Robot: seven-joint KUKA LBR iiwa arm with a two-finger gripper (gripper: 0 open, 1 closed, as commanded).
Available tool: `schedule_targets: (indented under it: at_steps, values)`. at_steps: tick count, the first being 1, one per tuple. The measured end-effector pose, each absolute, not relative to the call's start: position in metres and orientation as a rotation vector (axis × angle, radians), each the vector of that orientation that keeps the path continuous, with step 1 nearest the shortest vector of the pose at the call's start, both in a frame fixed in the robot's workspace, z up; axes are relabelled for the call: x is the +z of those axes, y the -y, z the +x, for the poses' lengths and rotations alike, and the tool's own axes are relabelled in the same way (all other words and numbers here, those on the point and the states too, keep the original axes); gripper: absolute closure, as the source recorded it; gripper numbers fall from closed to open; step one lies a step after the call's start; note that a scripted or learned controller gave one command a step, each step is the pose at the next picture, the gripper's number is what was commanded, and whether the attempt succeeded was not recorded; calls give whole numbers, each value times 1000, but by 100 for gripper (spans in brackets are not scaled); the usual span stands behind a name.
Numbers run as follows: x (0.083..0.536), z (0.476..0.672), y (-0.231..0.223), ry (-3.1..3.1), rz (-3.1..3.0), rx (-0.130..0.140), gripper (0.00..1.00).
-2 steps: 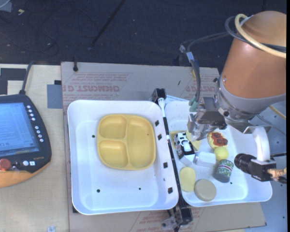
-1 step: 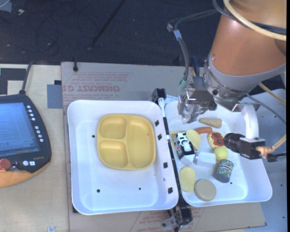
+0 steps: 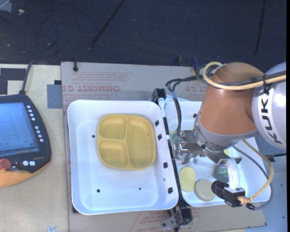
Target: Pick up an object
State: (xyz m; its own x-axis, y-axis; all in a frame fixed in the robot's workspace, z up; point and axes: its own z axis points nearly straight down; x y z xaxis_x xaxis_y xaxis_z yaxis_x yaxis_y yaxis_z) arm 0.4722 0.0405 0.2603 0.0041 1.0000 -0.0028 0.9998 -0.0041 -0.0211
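Reaching in from the right of the frame over the right bin [image 3: 261,190], with the gripper [image 3: 186,147] low near that bin's left wall; open or closed, cannot tell. Just below it, in the bin: a pale yellow disc [image 3: 187,178] touching a beige disc [image 3: 203,189]. In the left bin [image 3: 82,178], centre frame: a yellow divided plate [image 3: 126,141].

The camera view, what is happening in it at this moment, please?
A grey KUKA arm with an orange band reaches from the right and hangs over the right bin. Small round yellowish objects lie in that bin. The left bin holds a yellow divided plate. A teach pendant lies left of the bins.
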Motion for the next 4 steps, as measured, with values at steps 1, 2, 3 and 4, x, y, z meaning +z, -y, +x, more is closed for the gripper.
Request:
schedule_targets:
  at_steps: [1, 2, 3, 4]
  values:
    - [322, 476, 21, 2218, -2228, 0, 100]
    - [216, 474, 17, 2213, -2214, 16, 100]
    - [201, 474, -13, 2218, -2215, 8, 100]
    - [202, 475, -11, 2215, -2222, 6, 0]
